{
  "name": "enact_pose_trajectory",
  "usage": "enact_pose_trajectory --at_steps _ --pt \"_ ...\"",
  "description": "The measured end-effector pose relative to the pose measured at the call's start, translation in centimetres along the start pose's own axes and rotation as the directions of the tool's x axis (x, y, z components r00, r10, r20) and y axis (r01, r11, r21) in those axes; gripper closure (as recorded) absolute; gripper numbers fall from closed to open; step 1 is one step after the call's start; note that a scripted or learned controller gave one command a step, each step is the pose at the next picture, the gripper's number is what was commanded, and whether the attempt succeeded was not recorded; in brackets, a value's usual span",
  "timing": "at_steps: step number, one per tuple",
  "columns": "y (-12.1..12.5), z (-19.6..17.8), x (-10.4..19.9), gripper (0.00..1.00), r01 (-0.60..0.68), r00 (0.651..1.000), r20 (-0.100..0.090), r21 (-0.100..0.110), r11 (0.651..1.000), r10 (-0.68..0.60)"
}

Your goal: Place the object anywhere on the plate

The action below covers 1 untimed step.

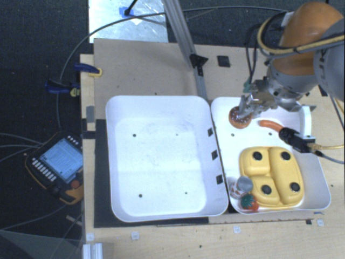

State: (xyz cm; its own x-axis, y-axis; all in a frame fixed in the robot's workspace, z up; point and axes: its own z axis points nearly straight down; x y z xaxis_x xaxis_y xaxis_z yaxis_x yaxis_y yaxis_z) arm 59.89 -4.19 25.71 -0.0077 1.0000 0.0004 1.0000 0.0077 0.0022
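Right bin (318, 198): we list a yellow compartment plate (272, 177) at near end; small brown round object (239, 118) at far end, apart from plate. Gripper (246, 110) directly over object; jaws' state we cannot tell. Left bin (116, 144) alongside.

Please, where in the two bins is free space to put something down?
The left bin has a bare white floor from wall to wall. The right bin is crowded: yellow plate, small items at its near-left corner, brown round object and orange piece under the gripper.
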Motion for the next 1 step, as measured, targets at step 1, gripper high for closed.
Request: enact_pose_trajectory --at_steps 1 --pt "-0.13 0.30 6.08 1.00 0.000 1.000 0.000 0.000 1.000 0.000"
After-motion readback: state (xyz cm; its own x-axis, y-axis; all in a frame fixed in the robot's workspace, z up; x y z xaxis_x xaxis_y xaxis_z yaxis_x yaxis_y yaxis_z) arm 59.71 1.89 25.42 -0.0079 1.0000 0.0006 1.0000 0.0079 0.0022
